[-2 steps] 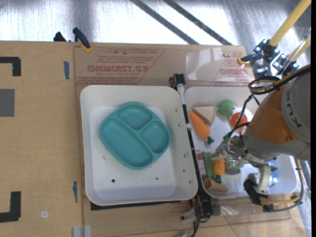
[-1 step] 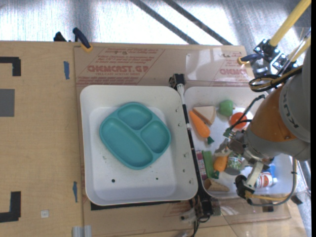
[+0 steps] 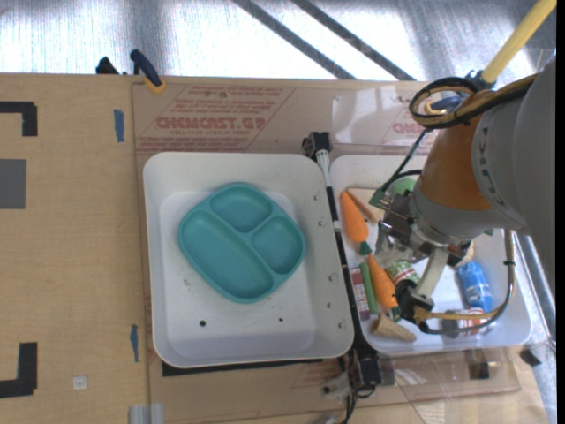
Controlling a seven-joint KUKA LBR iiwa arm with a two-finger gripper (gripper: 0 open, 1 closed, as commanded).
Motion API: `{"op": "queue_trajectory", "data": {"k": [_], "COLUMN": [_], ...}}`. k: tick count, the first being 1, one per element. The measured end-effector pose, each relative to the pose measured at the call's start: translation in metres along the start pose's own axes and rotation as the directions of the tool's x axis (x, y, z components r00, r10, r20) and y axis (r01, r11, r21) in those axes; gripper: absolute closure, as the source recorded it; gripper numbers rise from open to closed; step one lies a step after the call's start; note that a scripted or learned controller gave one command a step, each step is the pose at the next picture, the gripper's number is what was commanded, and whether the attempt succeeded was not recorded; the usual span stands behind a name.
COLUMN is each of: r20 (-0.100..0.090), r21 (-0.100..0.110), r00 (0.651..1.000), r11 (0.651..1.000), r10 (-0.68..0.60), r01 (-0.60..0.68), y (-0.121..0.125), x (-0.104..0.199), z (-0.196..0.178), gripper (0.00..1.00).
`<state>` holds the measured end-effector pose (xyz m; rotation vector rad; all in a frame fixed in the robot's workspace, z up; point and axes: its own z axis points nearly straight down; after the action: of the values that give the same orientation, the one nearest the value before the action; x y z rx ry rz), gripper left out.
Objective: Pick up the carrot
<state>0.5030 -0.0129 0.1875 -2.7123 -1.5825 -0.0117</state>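
Note:
Two orange carrots lie in the right bin (image 3: 521,325) near its left wall. One carrot (image 3: 353,216) points toward the far end, with a green stem at its near end. A second, smaller carrot (image 3: 381,281) lies just nearer to the front. My gripper (image 3: 395,253) hangs low over the bin between the two carrots, just right of them, and the grey and orange arm hides much of the bin behind it. I see nothing clearly held.
The left bin (image 3: 168,325) holds a teal divided plate (image 3: 242,241). In the right bin a blue bottle (image 3: 474,285) lies to the right, a beige cone-shaped piece (image 3: 393,328) rests at the front, and a red and green packet (image 3: 362,291) sits along the left wall.

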Motion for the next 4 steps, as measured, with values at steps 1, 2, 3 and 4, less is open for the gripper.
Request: {"op": "queue_trajectory", "data": {"k": [1,2,3,4], "r20": [0.008,0.008,0.011,0.008], "r21": [0.007,0.005,0.010,0.011], "r00": [1.000,0.998,1.000,0.993], "r11": [1.000,0.998,1.000,0.993], "r10": [0.007,0.068,-0.022,-0.119], "r01": [-0.007,-0.068,0.022,0.119], "y": [0.000,0.025,0.047,-0.007], "x": [-0.005,0.064,-0.009,-0.032], "z": [0.004,0.004,0.003,0.004], "gripper": [0.00,0.00,0.00,0.00]}}
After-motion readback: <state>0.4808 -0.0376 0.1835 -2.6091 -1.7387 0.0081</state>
